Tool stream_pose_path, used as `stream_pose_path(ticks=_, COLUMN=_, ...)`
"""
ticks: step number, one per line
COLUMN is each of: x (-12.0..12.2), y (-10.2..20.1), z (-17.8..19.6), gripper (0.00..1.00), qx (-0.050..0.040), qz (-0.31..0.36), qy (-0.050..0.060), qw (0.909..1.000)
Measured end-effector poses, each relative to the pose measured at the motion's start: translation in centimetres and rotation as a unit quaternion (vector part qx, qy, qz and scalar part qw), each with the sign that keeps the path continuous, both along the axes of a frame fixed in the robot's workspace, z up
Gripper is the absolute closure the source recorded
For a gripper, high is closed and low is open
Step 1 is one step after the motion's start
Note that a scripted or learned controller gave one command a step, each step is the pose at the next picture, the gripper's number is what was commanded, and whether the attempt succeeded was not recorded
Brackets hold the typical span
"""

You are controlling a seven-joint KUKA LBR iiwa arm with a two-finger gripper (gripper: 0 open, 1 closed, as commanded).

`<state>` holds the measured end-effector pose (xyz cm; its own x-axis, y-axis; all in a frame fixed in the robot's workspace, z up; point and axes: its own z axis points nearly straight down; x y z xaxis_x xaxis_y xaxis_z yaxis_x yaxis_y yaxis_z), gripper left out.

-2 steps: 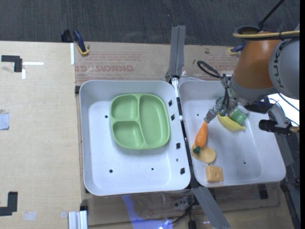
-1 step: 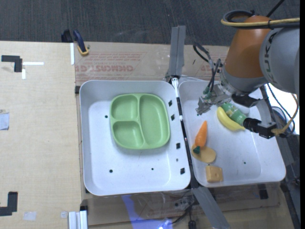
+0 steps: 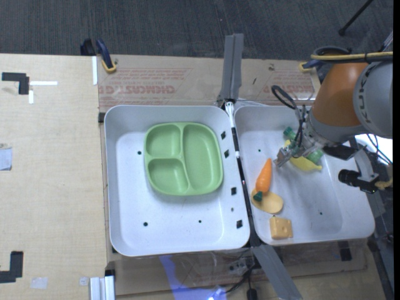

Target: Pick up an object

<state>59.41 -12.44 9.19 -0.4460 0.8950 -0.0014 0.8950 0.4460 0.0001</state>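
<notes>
From the camera view, I reach in from the right and my gripper (image 3: 289,157) is low in the right bin (image 3: 325,227), near its back half. Whether my fingers are released or clenched I cannot tell. Just beside them lie a yellow piece (image 3: 307,163) and a green piece (image 3: 289,132). The carrot (image 3: 264,175) lies tilted close to the left wall, with a pale round piece (image 3: 270,202) and a tan block (image 3: 281,228) toward the front edge; the right half of the floor is open. The left bin (image 3: 125,230) carries a green divided plate (image 3: 184,159). On the tabletop, cardboard (image 3: 156,87) bears mirrored red print, unreadable.
</notes>
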Motion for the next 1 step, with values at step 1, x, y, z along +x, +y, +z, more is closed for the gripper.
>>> stream_pose_path(ticks=1, x=4.39, y=6.00, z=10.02, gripper=1.00, qx=-0.0001, qz=-0.009, qy=0.000, qw=1.0000)
